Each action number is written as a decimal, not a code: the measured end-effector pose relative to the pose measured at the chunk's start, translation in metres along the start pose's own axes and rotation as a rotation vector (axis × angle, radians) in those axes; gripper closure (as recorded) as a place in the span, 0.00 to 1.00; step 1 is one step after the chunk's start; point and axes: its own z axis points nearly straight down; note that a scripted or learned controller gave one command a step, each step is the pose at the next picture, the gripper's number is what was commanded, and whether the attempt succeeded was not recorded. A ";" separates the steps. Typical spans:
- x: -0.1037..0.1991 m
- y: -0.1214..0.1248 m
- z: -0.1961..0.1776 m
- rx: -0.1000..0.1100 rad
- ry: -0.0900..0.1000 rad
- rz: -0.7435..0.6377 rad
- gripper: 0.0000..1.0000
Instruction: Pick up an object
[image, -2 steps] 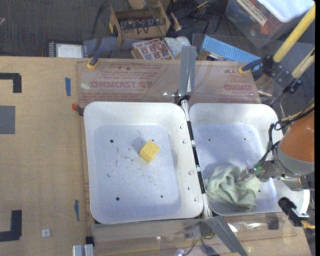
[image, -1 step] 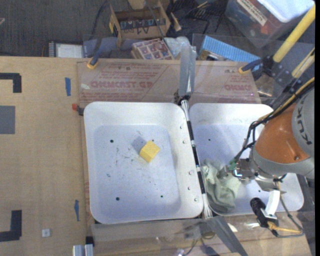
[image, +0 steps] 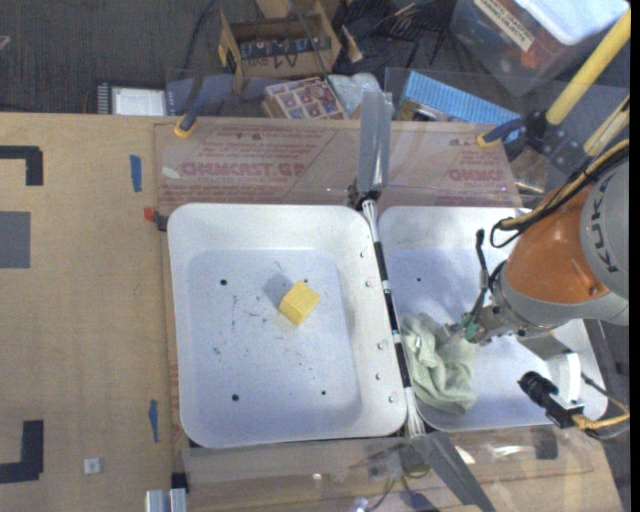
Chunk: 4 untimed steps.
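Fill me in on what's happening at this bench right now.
A grey KUKA arm with an orange band reaches in from the right over the right bin. Its gripper is down at a crumpled pale green cloth lying by that bin's left wall. A yellow block sits alone in the left bin.

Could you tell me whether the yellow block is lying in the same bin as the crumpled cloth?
No, the yellow block lies in the left bin, while the cloth lies in the right bin.

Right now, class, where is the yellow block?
The yellow block lies near the middle of the left bin, apart from the pale green cloth in the right bin.
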 end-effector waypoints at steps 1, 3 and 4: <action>0.001 0.002 -0.012 -0.007 0.000 0.000 1.00; 0.039 -0.023 -0.110 0.003 0.004 -0.423 1.00; 0.020 -0.029 -0.111 0.004 0.004 -0.223 1.00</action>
